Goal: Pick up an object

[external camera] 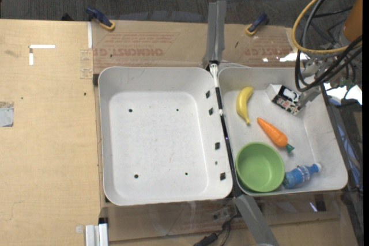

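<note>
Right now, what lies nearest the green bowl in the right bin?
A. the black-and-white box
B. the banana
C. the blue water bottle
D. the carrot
C: the blue water bottle lies right against the green bowl's rim, closer than the carrot, banana or box.

The bench (40, 124) is a light wood surface. Two shallow white bins rest on it side by side: the left bin (109, 124) and the right bin (328, 124). Brown cardboard (150, 46), apparently held by clamps (101, 18), lies behind them.
</note>
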You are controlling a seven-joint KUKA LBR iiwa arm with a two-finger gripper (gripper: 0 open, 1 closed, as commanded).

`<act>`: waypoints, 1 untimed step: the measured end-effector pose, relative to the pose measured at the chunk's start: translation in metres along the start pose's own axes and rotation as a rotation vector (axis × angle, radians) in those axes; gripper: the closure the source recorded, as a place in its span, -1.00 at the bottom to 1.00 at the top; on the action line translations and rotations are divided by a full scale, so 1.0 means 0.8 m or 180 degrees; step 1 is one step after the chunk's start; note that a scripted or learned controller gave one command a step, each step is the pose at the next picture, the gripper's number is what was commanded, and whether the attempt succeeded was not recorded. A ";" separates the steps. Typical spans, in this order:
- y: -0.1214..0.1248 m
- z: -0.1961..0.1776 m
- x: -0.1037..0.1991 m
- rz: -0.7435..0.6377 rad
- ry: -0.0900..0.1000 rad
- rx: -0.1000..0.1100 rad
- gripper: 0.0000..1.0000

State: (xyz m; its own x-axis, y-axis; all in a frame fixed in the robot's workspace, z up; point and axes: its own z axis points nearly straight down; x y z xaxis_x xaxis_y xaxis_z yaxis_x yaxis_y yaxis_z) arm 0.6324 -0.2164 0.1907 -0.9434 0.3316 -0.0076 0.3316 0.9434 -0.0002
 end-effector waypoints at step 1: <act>0.094 0.122 0.072 0.0087 0.0013 -0.0002 -1.00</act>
State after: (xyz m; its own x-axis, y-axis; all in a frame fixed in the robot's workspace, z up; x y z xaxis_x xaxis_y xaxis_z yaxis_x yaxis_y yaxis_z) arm 0.6035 -0.1265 0.0926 -0.9340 0.3572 -0.0036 0.3572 0.9340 0.0006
